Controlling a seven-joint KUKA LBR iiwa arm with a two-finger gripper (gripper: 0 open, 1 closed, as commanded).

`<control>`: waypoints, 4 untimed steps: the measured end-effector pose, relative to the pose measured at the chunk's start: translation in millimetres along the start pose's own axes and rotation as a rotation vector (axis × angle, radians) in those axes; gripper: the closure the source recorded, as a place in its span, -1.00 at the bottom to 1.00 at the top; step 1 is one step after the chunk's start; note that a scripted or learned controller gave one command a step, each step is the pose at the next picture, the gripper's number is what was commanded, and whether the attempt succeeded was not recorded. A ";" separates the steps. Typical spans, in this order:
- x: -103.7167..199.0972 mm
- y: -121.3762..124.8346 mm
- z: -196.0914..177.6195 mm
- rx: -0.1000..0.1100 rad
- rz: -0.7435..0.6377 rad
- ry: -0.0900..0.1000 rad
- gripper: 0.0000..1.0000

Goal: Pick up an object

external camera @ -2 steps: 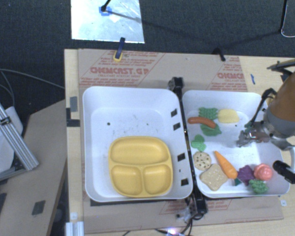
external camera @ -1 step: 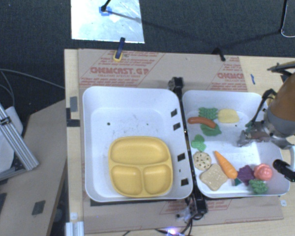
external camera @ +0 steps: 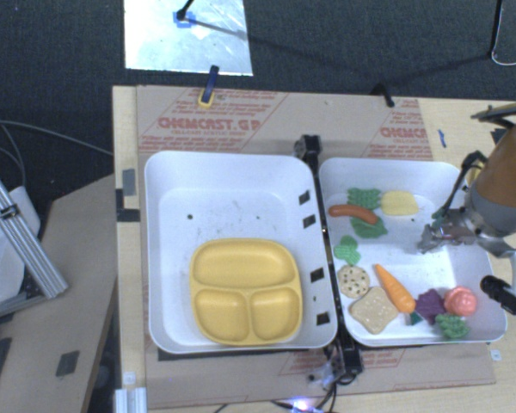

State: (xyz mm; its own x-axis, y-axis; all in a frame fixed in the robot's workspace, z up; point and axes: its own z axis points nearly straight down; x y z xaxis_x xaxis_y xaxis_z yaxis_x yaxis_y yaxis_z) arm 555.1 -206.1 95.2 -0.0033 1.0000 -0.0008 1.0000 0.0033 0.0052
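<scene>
The right bin [external camera: 413, 179] holds several toy foods. A red sausage [external camera: 357, 213] lies on a green leafy piece [external camera: 366, 200], beside a yellow piece [external camera: 400, 203]. Nearer the front are a small green piece [external camera: 348, 250], a cookie [external camera: 353, 280], a carrot [external camera: 396, 289], a slice of toast [external camera: 374, 310], purple grapes [external camera: 428, 304], a red fruit [external camera: 461, 299] and broccoli [external camera: 451, 325]. My gripper [external camera: 436, 233] hangs low over bare bin floor at the right, right of the carrot and below the yellow piece. Nothing shows in it.
The left bin [external camera: 232, 175] holds a yellow divided plate [external camera: 245, 289]. A black divider [external camera: 322, 231] runs between the bins. The arm's grey and orange body [external camera: 503, 188] covers the right bin's far right side. Metal framing [external camera: 17, 239] stands at the left.
</scene>
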 end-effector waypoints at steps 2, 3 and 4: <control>0.3 2.0 -21.1 -0.005 -0.004 0.000 1.00; -0.2 9.2 11.6 0.004 -0.002 0.000 1.00; -0.2 10.1 -0.3 0.000 -0.004 -0.001 1.00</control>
State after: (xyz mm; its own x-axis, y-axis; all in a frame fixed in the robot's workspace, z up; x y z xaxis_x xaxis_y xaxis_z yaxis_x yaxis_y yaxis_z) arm 565.2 -206.2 95.5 -0.0072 1.0000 -0.0013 1.0000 0.0072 0.0050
